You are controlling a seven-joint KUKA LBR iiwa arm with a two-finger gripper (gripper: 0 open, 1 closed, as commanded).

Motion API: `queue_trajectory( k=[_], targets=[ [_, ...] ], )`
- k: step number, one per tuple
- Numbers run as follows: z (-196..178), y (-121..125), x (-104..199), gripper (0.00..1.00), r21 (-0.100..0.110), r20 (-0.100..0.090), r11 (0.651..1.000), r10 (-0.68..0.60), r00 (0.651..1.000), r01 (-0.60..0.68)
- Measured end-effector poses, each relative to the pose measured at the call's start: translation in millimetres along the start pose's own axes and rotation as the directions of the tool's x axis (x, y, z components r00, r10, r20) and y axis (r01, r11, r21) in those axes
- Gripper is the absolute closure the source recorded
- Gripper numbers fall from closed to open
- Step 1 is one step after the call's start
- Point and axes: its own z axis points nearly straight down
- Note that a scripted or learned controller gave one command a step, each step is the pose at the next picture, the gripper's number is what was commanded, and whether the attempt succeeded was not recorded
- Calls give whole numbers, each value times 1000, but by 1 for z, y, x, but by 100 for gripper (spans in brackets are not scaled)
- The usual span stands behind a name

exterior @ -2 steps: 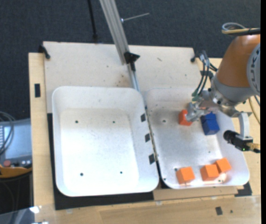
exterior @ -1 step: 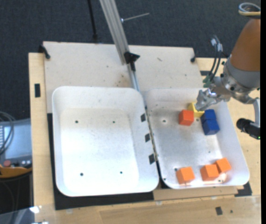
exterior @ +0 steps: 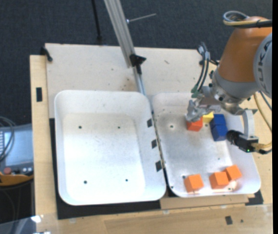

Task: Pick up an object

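The gripper [exterior: 195, 115] sits low in the right bin [exterior: 177, 189], right of centre frame, directly over a small orange block [exterior: 194, 126] — how it stands I cannot tell. It looks mid-grasp; the yellow block [exterior: 208, 116] and blue block [exterior: 218, 126] crowd just beside, so lift straight up.

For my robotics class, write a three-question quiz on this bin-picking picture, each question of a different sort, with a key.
1. True or false: the gripper is over the left bin.
2. Multiple choice: which colour is the block right of the gripper? A green, B blue, C white.
3. How many orange blocks lie along the near edge of the right bin?

Key: 1 false, it is over the right bin. 2 B. 3 three.
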Motion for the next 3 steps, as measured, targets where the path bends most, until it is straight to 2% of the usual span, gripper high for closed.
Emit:
queue_trajectory(
  k=[1,2,3],
  targets=[
    [2,-17,52,100,0,-1,1000,0,1000,0],
    [20,-17,106,100,2,-1,1000,-1,1000,1],
    [16,-26,150,100,2,-4,1000,-3,1000,3]
  ],
)
